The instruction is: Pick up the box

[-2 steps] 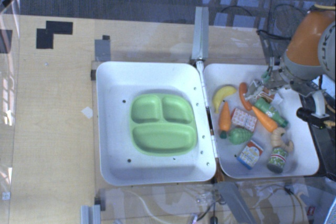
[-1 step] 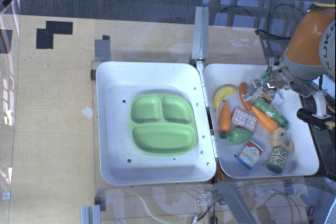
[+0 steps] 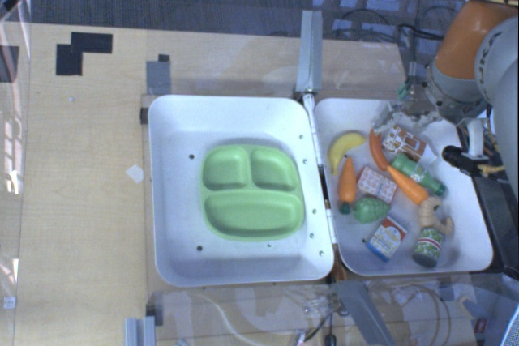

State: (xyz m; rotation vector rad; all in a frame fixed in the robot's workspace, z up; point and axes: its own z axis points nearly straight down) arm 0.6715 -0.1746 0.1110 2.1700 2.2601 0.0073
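Tool (image 3: 412,111) above right bin's far edge, grip state unclear, small blue-and-white box (image 3: 386,239) with red-orange label

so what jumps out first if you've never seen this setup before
The green divided tray stands out most, lying alone in the middle of the left bin. Next is the right bin, crowded with small toy groceries: a banana, carrots, a green bottle and a few little boxes. The arm's orange band catches the eye at the upper right, above that bin's far corner.

Box prints seemingly too blurred.
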